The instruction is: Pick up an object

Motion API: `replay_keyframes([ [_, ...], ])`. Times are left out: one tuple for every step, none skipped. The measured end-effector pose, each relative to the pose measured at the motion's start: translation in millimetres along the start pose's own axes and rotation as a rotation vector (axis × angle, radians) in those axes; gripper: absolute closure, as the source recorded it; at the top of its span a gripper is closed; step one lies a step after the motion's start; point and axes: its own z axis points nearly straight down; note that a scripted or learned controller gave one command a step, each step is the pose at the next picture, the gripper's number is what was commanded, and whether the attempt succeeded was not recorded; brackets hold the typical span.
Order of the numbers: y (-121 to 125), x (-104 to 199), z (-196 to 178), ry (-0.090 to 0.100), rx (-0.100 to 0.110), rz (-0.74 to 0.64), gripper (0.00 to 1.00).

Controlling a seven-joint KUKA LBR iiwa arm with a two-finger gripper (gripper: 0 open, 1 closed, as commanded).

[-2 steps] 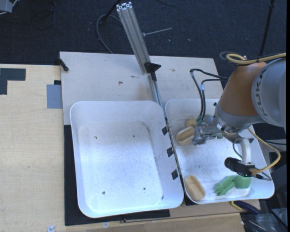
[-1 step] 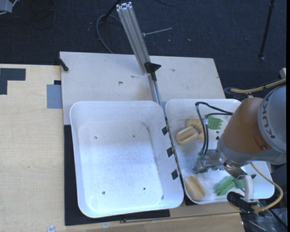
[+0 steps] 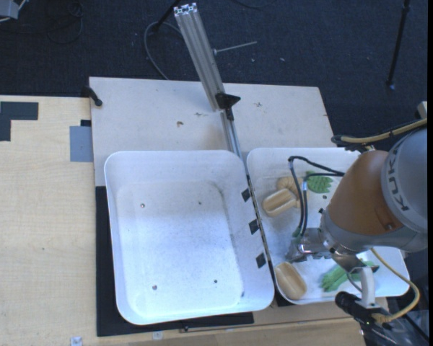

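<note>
The right white bin (image 3: pixel 263 166) holds two tan, bread-like pieces: one (image 3: pixel 279 200) near its left wall and one (image 3: pixel 291 280) at the front left corner. A green leafy item (image 3: pixel 319 184) lies at the back, and another green item (image 3: pixel 335 278) lies at the front beside the arm. My gripper (image 3: pixel 304 248) hangs low over the middle of this bin, between the two tan pieces, under the grey and orange wrist (image 3: pixel 362 193). The wrist hides whatever lies beneath it.
The left white bin (image 3: pixel 175 236) sits beside the right one, with a row of black clips (image 3: pixel 252 225) along the shared wall. A metal rail (image 3: pixel 206 56) slants up from the back of the bins. A black cable (image 3: pixel 297 175) loops over the right bin.
</note>
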Motion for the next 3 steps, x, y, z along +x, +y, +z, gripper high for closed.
replay_keyframes([
  [1.5, 77.9, -102.4, 0.003, -0.006, -0.007, 1.0],
  [-0.3, 103.9, -99.1, 0.001, 0.002, -0.002, 1.0],
  [-0.3, 97.4, -99.1, 0.0, 0.002, -0.001, 1.0],
])
